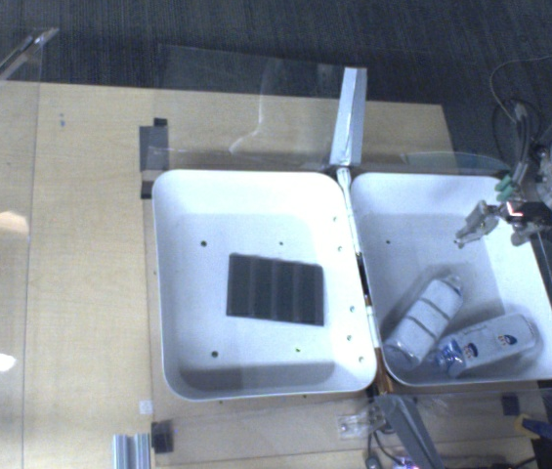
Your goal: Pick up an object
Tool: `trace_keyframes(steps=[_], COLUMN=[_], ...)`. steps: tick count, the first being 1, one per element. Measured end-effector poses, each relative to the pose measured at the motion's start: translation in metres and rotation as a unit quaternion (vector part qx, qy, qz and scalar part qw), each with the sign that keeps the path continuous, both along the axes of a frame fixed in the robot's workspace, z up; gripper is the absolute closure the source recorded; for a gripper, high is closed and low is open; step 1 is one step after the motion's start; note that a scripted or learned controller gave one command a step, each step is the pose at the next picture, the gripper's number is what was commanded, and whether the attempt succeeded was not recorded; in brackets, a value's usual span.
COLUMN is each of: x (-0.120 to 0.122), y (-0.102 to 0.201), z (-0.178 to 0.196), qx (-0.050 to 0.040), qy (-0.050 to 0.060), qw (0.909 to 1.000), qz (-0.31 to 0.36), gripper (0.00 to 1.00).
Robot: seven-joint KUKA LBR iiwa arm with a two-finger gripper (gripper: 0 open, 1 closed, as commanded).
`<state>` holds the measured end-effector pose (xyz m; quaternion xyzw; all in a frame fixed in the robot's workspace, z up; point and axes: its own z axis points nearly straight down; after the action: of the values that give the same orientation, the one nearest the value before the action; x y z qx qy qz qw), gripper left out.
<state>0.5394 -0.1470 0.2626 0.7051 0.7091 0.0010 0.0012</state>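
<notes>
Two clear plastic bottles lie in the right bin (393, 203). One is a ribbed bottle (427, 316), set slantwise near the bin's front left. The other, a bottle with a blue label (488, 342), lies along the front wall and touches the first. My gripper (498, 230) hangs over the bin's far right part, above and behind the bottles. It is open, with nothing between its fingers. A dark ribbed rectangular pad (276, 288) lies flat in the middle of the left bin (188, 223).
The two bins meet at a raised divider rim (359, 262). A clear upright panel (348, 115) stands behind them. Cables (510, 106) hang at the far right near the arm. The wooden bench (61, 262) spreads to the left.
</notes>
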Motion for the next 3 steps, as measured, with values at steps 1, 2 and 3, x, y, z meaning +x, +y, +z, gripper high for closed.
trace_keyframes(steps=[1, 2, 3], x=[-0.02, 0.077, -0.009], y=[-0.025, -0.032, -0.042], z=[0.054, -0.049, -0.173], qx=[-0.0011, -0.0003, -0.0012], qy=[-0.003, 0.0, -0.004], qw=[0.9996, 0.9994, 0.9998], qz=[0.028, 0.035, 0.018], gripper=[0.0, 0.0, 0.0])
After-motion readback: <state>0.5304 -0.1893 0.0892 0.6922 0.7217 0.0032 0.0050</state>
